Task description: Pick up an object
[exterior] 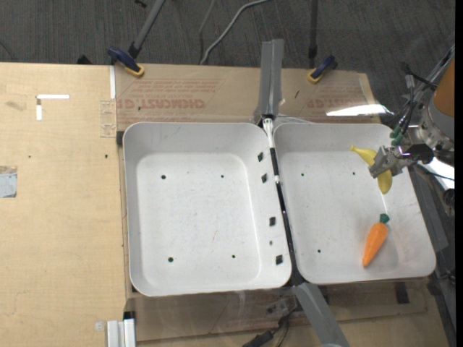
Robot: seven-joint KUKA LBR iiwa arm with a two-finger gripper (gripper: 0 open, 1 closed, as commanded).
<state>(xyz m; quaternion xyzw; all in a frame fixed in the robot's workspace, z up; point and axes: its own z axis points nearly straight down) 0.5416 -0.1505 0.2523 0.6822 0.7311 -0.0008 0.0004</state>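
Lying along the right bin's [427, 266] far right side, the yellow banana [377, 166] sits under my gripper [385, 163], whose grasp I cannot tell. I judge a square, centred closing best, clear of the orange carrot [374, 243] nearby.

The wooden desk [58, 194] carries two white bins side by side. A cardboard sheet [188, 96] lies under them, clamped at its far edge.

One fixed camera looks down at a slant from above the surface [58, 194], moderately far, framing both white bins [137, 194].
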